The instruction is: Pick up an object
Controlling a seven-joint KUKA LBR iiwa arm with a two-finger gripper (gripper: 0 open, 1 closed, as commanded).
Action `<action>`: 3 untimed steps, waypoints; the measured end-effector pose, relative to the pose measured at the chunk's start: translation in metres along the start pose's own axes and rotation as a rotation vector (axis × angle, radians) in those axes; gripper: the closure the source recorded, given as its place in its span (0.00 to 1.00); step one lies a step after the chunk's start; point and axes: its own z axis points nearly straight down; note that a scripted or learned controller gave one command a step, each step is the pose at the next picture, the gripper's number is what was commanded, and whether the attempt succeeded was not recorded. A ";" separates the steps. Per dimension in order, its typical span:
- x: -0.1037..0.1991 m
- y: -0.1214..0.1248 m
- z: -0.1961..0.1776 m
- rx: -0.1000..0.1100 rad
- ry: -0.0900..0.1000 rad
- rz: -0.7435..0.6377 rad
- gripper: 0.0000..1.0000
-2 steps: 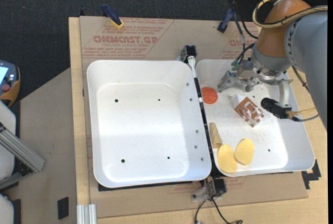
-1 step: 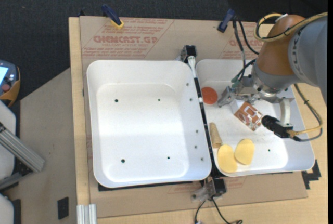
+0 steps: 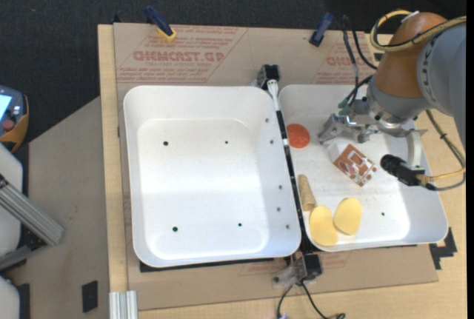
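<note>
two blue clamps [image 3: 160,22] [image 3: 321,29] grip the cardboard sheet [image 3: 222,51] under the left white bin [image 3: 200,169].

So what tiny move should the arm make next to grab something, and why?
Probably a short drop straight down. The gripper hangs in the right bin, just above the brown-and-white patterned object, which lies apart from the orange disc and two yellow pieces, so it looks like the nearest target.
</note>
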 end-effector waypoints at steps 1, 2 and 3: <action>-0.083 -0.039 -0.001 0.002 0.011 0.003 0.00; -0.081 -0.037 -0.011 0.000 0.003 -0.003 1.00; 0.018 -0.010 -0.166 -0.017 0.002 -0.014 1.00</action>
